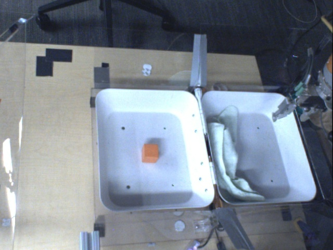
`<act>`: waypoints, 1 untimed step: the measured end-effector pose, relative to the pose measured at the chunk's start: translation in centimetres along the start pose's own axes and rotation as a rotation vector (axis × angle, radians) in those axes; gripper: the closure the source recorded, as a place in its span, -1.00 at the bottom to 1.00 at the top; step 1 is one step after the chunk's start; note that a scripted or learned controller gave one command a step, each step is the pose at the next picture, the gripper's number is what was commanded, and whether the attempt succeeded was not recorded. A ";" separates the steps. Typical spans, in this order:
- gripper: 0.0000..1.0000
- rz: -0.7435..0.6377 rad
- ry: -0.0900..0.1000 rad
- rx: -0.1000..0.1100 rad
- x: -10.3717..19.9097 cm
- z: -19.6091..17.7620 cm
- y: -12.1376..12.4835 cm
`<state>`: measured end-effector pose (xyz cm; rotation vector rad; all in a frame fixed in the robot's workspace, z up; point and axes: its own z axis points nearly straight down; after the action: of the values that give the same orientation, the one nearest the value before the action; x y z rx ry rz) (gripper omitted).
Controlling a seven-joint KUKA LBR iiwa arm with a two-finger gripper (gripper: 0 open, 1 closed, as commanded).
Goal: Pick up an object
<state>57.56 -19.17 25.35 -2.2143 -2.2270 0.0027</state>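
Seen from above at a slant, a pale wooden bench (pixel 52 139) fills most of the frame, with dark floor across the top and the legs of a black chair base (pixel 104 4) in the upper left. Two black tape shapes (pixel 52 60) sit on the bench near its upper left. Left of centre lies a shallow white bin, the left bin (pixel 112 191), and a small orange cube (pixel 150 153) rests on its floor, a little below the bin's middle and apart from every wall. A grey metal post (pixel 199 61) rises at the top centre, above the seam where the two bins meet. Just right of that seam is the right bin (pixel 291 181), and a crumpled white cloth (pixel 226 155) lies along its left wall, running from the upper part down to the lower edge. At the far right edge, over the right bin's upper right corner, is the gripper (pixel 283 111); whether it is open or closed cannot be told, and nothing is seen held in it
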 end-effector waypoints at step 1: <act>-1.00 -0.062 0.000 -0.005 -0.8 15.9 1.7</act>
<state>59.26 -19.96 9.48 -2.1471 -2.2970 -0.0031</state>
